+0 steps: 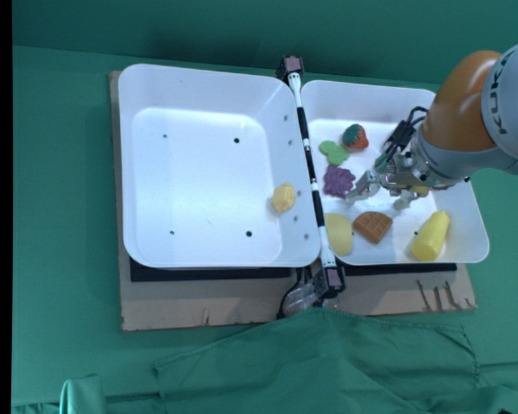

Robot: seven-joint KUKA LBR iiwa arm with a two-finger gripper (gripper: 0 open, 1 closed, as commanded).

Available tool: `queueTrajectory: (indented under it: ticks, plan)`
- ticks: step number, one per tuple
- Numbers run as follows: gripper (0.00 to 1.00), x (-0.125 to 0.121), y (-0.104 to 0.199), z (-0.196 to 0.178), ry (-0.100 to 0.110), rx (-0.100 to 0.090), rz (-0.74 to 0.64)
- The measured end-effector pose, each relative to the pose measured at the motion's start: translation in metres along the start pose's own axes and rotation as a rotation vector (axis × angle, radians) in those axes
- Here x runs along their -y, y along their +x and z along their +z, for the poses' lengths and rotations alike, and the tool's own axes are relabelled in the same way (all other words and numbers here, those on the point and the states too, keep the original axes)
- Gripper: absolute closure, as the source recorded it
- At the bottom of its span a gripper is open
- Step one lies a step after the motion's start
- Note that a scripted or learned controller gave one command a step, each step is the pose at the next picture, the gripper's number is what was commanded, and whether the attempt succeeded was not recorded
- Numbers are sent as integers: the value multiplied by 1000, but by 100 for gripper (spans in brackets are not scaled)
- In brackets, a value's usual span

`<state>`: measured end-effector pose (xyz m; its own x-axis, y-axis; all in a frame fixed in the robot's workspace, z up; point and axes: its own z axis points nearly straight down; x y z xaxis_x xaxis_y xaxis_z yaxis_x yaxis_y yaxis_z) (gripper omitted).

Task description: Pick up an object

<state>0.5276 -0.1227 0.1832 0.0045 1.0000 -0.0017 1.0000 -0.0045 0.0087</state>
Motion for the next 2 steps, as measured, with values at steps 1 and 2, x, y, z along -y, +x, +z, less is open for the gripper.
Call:
queueTrajectory:
  ticks: [1, 2]
  plan:
    - [100, -3, -2, -15, -13, 4, 3]
    - [100, -10, -10, -63, 1, 1, -1]
